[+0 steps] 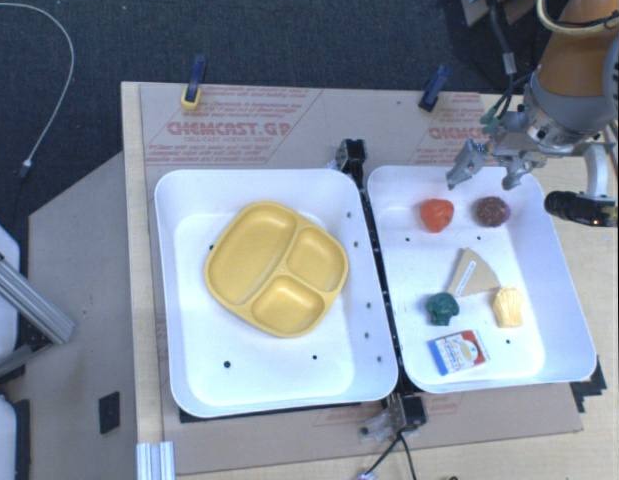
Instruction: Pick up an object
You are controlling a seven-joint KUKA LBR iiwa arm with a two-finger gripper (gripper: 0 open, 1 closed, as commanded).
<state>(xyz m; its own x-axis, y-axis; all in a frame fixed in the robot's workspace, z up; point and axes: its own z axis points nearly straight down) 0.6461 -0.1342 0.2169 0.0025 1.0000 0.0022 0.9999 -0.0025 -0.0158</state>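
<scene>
**Open gripper hangs over the far edge of the right bin, holding nothing**

Start at the near edge of your view. In the right bin (569, 298), the piece farthest from the gripper is a small red, white and blue card (458, 352), lying flat near the front rim. Just beyond it sit a green broccoli piece (442, 308) and, to its right, a yellow corn cob (507, 307). A pale cheese wedge (473, 272) lies between those two and a little farther back, its tip pointing toward the gripper.

Closer still to the gripper you see a red tomato (436, 214) and a dark brown round piece (491, 210), side by side and apart from each other. Both rest on the bin floor just in front of the fingers, the tomato nearer the left finger and the brown piece nearer the right one.

The gripper (487, 171) itself hangs at the bin's far rim with its two fingers spread wide, nothing between them. The grey arm with its orange band (579, 63) rises behind it at the upper right.

Well off to the gripper's left, the left bin (184, 268) holds a yellow divided plate (276, 267), tilted diagonally in the middle.
</scene>
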